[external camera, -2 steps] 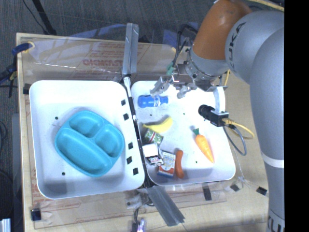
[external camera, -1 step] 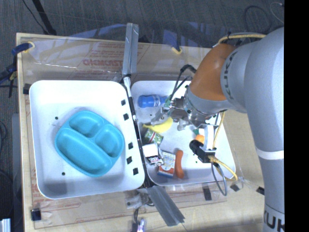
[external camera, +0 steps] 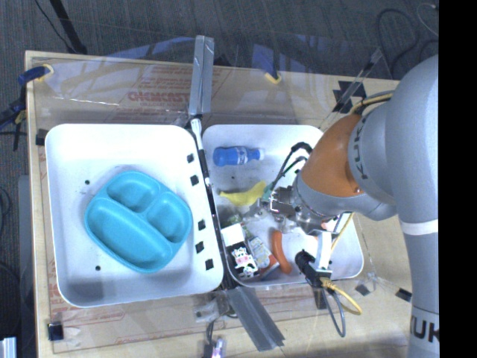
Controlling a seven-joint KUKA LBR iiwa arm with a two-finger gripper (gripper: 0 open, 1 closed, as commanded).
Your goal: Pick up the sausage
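Wrist hides most of orange sausage [external camera: 278, 250]

1. You have two white bins [external camera: 67, 200] on the counter.
2. One blue divided plate [external camera: 138, 218].
3. One blue bottle [external camera: 235, 156], one yellow banana [external camera: 242, 195], one orange sausage [external camera: 279, 250].
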